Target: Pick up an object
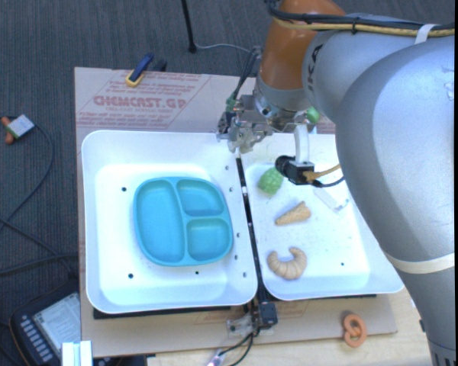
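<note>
Left bin (91, 204): plate (185, 221), blue, flat, mid-floor. Poor candidate: wide and shallow, likely to slip from a pinch or tip on lift.

Over far end of seam (248, 227) between bins: hand (240, 136), low. Cannot tell whether apart or together; nothing seen clamped in it. Risk: on a straight descent from here, lands on the seam rather than on a thing, and could jam or shove a bin.

Right bin (366, 273), just right of seam: lump (270, 181), green, nearest to hand. Risk: seam crowds one side of the grasp. Looks rounded, so may roll off when nudged.

Further right, nearer camera: cone (293, 215), on its side. Tapered, so may squirt out toward its tip under squeeze.

Near edge of same bin: croissant (288, 264), curved, apart from the rest. Needs a grip across the middle, else pivots and drops.

Nothing lifted yet, by the look of it.
</note>
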Motion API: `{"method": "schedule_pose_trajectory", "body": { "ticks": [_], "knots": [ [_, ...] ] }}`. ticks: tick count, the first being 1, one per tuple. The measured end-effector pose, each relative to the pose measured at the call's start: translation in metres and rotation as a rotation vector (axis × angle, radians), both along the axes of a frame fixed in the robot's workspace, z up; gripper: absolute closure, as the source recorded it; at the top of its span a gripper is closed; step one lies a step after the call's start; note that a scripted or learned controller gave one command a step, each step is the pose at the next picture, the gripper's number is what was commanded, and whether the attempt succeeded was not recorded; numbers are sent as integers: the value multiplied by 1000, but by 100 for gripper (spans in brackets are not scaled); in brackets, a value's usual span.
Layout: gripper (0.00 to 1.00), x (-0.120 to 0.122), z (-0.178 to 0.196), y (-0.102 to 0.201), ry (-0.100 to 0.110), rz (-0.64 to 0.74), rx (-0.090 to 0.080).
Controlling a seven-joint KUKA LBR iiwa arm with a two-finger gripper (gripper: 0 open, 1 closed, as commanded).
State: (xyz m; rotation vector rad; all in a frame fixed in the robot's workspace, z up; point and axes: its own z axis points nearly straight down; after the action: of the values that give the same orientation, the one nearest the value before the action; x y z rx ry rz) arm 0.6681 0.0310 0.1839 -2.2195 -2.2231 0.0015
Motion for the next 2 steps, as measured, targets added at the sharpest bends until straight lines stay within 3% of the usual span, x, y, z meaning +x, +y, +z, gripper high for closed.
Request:
{"method": "schedule_pose_trajectory", "body": {
  "ticks": [1,2],
  "knots": [
    [100,0,0,32,-1,-1,-1],
    [100,-49,24,38,0,-2,-2]
  ]
}}
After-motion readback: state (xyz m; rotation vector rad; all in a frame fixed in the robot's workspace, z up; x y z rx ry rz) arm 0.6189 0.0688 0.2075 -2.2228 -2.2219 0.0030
